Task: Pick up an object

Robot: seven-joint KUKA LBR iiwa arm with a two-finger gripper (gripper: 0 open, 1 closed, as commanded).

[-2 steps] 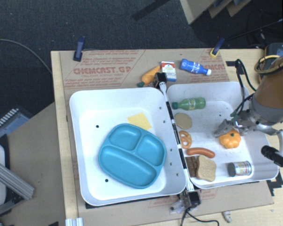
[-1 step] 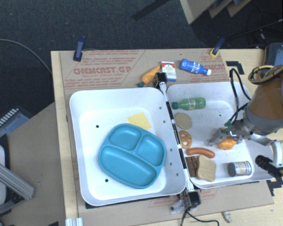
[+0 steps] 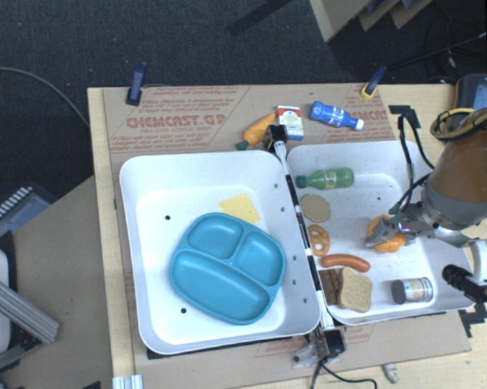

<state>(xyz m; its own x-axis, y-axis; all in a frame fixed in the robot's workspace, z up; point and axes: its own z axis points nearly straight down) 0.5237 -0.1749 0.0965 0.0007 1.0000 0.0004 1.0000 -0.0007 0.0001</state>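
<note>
Camera view: cardboard-topped bench [image 3: 183, 112] on dark carpet [image 3: 59, 36].

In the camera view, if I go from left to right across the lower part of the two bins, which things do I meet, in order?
Blue divided plate → pretzel → sausage → orange object at the gripper → small can lying on its side.

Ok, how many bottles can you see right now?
2. A green bottle lies at the far end of the right bin; a blue bottle lies outside on the cardboard behind it. The arm may hide more.
</note>
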